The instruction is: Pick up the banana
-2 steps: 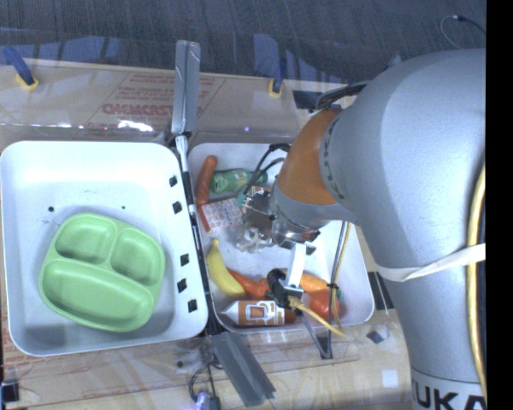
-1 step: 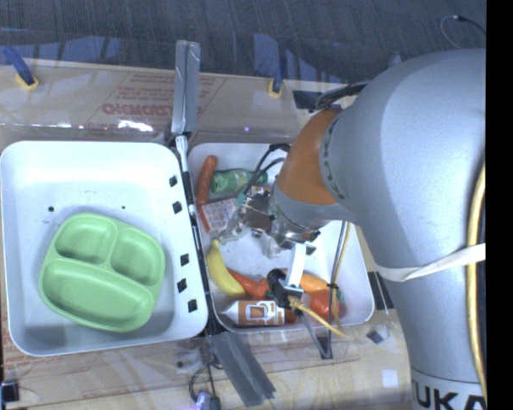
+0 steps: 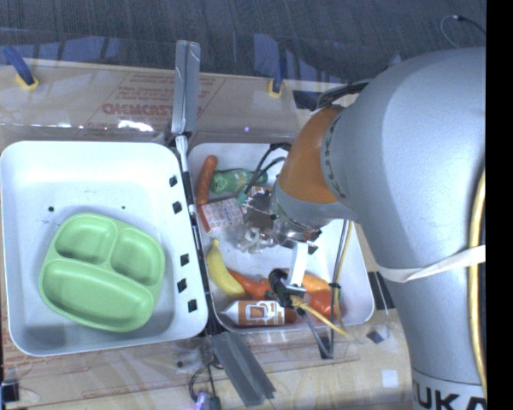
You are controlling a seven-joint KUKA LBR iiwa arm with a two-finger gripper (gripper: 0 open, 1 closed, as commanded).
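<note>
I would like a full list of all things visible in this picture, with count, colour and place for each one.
left bin: 1, white, left half of the bench
divided plate: 1, light green, three compartments, inside the left bin
right bin: 1, white, beside the left bin, partly under the arm
banana: 1, yellow, left side of the right bin
carrot-like stick: 1, orange-red, upper left of the right bin
green item: 1, green, beside that stick
bottle: 1, orange with a label, lying at the bin's near edge
arm: 1, grey with an orange band, reaching from the right
gripper: 1, metallic, above the right bin's middle
</note>
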